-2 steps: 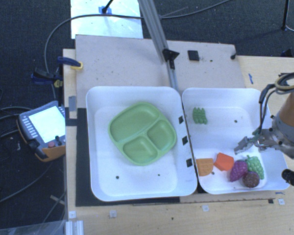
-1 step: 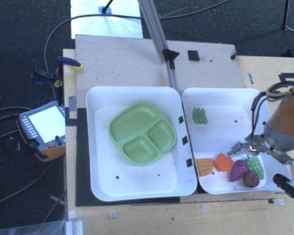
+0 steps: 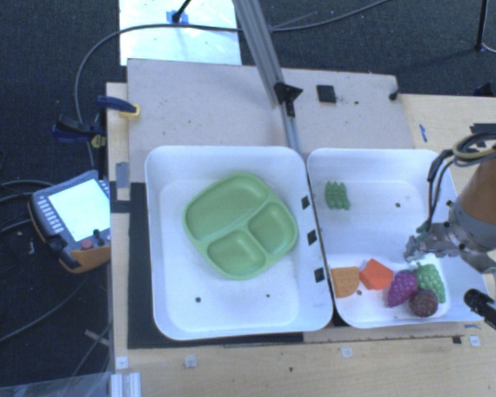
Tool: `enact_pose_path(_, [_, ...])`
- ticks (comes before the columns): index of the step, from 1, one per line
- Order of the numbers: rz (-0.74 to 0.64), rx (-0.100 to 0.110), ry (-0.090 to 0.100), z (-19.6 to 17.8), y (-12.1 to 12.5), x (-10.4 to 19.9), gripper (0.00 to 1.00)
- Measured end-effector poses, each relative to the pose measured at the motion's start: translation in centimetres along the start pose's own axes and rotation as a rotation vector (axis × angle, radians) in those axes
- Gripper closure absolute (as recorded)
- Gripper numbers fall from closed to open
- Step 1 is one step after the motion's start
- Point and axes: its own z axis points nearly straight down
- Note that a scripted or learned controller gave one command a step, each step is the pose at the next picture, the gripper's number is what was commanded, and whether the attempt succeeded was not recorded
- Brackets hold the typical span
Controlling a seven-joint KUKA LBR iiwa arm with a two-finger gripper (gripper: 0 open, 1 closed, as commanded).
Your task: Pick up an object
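While the fingers (image 3: 422,251) hover, their opening unclear, over knobbly purple grapes (image 3: 403,287), a smooth green divided plate (image 3: 240,225) lies apart.

A grey metal pole (image 3: 263,48) slants from the top centre of the frame down to a black clamp (image 3: 287,94) on the beige board (image 3: 207,106). A small black block (image 3: 326,94) lies just right of the clamp. At the left edge, a handheld pendant (image 3: 73,219) with a bright screen rests on the dark carpet (image 3: 33,56), cables trailing round it. Blue clamps (image 3: 107,106) grip the board's upper left corner. A pale sheet (image 3: 178,19) lies at upper left.
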Motion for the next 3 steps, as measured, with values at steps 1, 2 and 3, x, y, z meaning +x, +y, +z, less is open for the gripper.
enact_pose_path(1, [-0.002,0.006,0.001,-6.1,-0.1,-0.7,1.0])
enact_pose_path(2, [-0.004,0.006,0.001,-12.2,-0.2,-0.1,1.0])
enact_pose_path(3, [-0.004,0.01,0.003,-12.4,-0.1,-0.1,1.0])
